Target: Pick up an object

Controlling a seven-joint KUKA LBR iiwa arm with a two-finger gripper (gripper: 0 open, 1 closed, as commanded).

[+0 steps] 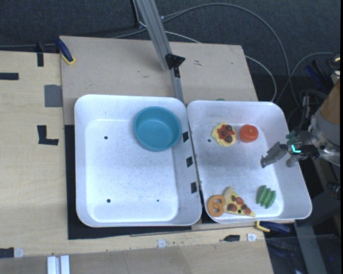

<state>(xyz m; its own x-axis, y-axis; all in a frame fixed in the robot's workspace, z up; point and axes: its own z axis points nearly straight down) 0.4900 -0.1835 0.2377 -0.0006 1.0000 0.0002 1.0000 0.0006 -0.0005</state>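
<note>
A robotics laboratory is indicated by the fittings seen from above. Two shallow white bins, the left bin and the right bin, are set side by side on a plywood bench marked with strips of black tape. Black cables are trailed across a dark carpeted floor, and a metal pole is mounted at a slant over the bench. Toy food, including a plastic pizza slice, is laid out in the right bin as test material.
</note>
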